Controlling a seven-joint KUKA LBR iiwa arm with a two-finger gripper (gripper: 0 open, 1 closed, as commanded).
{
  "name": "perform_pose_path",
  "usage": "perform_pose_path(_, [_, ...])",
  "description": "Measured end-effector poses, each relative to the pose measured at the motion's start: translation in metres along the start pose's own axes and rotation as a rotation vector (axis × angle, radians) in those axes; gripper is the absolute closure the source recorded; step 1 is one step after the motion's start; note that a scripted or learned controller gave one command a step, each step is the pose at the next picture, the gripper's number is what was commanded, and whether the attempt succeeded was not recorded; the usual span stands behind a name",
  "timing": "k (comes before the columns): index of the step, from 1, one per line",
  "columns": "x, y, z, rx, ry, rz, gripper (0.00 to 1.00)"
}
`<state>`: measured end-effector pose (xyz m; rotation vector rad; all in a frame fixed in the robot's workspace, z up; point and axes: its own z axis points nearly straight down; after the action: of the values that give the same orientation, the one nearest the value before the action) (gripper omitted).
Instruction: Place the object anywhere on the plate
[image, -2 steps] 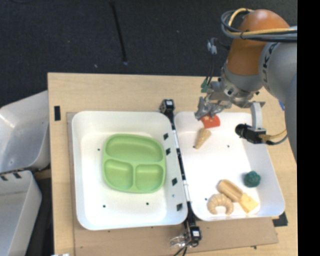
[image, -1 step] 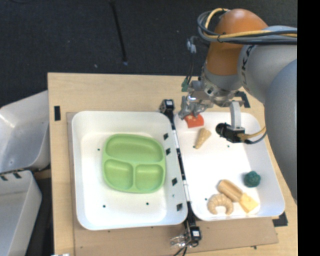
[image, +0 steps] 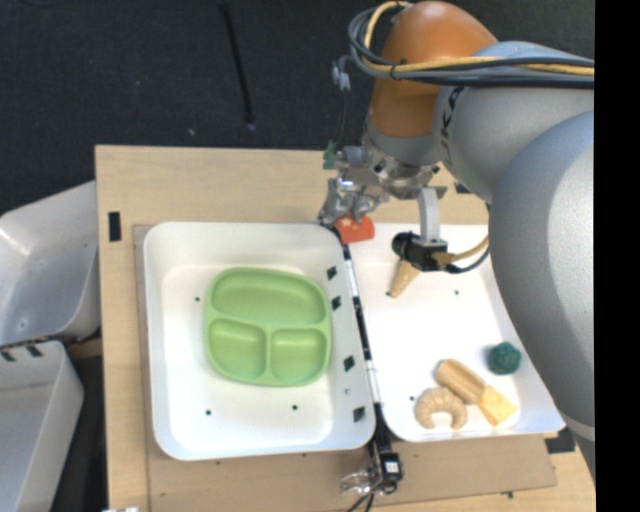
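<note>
1. A wooden bench (image: 200, 180) bears two shallow white bins side by side.
2. The left bin (image: 160, 330) touches the right bin (image: 430, 330) along their inner walls, where small black clips (image: 352, 363) sit.
3. In the right bin, a tan cone (image: 401, 280) lies tilted near the far side.
4. At the near corner lie a croissant (image: 440, 408), a brown roll (image: 460, 379) and a yellow wedge (image: 498, 406), close together.
5. A dark green ball (image: 504, 357) lies just beside them, near the right wall.

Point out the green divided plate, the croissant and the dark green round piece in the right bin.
green divided plate (image: 268, 325), camera view, on the ridge where its compartments meet.
croissant (image: 440, 407), camera view, on the middle of its curved body.
dark green round piece (image: 504, 357), camera view, on its centre.
</note>
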<state>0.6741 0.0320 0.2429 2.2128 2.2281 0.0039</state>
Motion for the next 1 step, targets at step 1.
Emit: perform_pose_path(1, [0.0582,0.0136,-0.0012,0.000,0.000,0.000,1.00])
